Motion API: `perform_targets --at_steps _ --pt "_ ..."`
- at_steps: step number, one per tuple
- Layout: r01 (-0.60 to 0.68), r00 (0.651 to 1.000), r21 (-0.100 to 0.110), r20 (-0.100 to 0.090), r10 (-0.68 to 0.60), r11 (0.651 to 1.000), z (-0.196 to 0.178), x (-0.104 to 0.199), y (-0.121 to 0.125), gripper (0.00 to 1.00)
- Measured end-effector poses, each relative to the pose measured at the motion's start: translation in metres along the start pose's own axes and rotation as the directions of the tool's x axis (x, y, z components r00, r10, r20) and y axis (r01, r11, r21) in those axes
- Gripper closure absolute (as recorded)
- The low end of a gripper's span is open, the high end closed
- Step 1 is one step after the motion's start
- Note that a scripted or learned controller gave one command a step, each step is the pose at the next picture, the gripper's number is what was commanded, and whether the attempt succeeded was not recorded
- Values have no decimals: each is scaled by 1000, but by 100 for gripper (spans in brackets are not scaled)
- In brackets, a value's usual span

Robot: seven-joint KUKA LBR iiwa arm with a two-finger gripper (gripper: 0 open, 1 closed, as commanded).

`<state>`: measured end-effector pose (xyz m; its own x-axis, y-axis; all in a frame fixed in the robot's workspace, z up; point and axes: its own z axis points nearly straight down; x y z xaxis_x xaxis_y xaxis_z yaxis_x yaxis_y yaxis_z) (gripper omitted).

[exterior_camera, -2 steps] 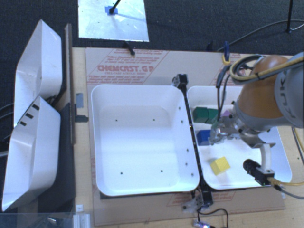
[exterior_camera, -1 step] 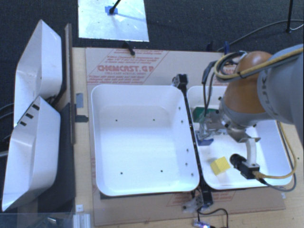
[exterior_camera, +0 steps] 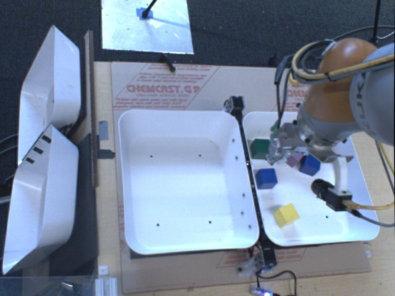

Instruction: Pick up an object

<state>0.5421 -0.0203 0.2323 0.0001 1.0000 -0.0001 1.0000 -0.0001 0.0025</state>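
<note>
Gripper [exterior_camera: 279, 151] seen low over the upper left part of the right bin [exterior_camera: 345, 233], hanging from the grey arm [exterior_camera: 345, 91] with its orange band. State of the jaws could not be told: metal parts blurred together, nothing visibly held between them.

Green block [exterior_camera: 260, 147] found just left of the gripper, near the bin's upper left corner, partly tucked against the tool. Purple block [exterior_camera: 295, 160] just right of the gripper, touching or nearly touching a blue block [exterior_camera: 309, 164] beyond it. Second blue cube [exterior_camera: 266, 177] below the gripper, close by, standing free. Yellow cube [exterior_camera: 286, 214] further down, well apart from the rest.

Judged: nearest candidates are the green and purple blocks, flanking the tool to either side; gripper sits between them rather than squarely over one. A short sideways shift likely needed before closing. No clear long axis on any block: all roughly cubic, so approach angle matters little.

Blocks look solid, matt, flat-faced, sharp-edged; probably foam or painted wood. Bins smooth white plastic, shallow, rounded corners. Left bin [exterior_camera: 185, 239] beside it, sharing the centre divide.
</note>
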Motion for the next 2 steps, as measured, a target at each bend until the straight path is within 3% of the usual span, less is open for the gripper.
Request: perform_targets --at_steps 1,2 --pt "-2 1000 2 0 2 1000 -28 -23 -23 100" --pt "-1 1000 7 0 1 1000 22 -31 -26 100"
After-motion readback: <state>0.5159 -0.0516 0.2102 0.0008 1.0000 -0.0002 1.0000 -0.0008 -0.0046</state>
